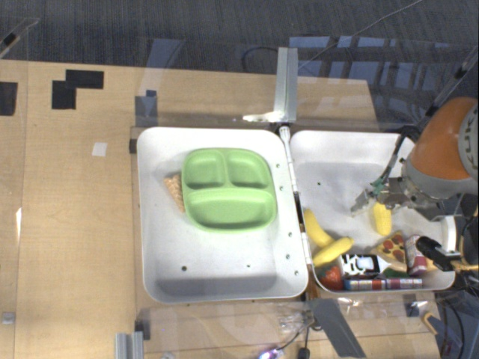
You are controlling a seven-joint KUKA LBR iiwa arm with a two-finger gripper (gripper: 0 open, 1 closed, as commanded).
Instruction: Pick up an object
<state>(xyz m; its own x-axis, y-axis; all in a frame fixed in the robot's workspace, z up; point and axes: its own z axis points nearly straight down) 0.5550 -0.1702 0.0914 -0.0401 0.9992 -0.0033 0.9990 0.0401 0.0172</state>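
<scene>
One gripper (376, 198) hangs in the right bin (337, 155), spread above a corn cob (382, 218); bananas (323, 241) lie nearby.

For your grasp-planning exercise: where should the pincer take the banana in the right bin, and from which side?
Grip the banana at its middle, across its narrow width, coming straight down. It lies flat and curved against the bin's left wall, so a sideways approach looks blocked.

A light wooden bench (67, 223) with black markings (75, 87) meets dark, perhaps carpeted, floor (187, 13) beyond.
</scene>
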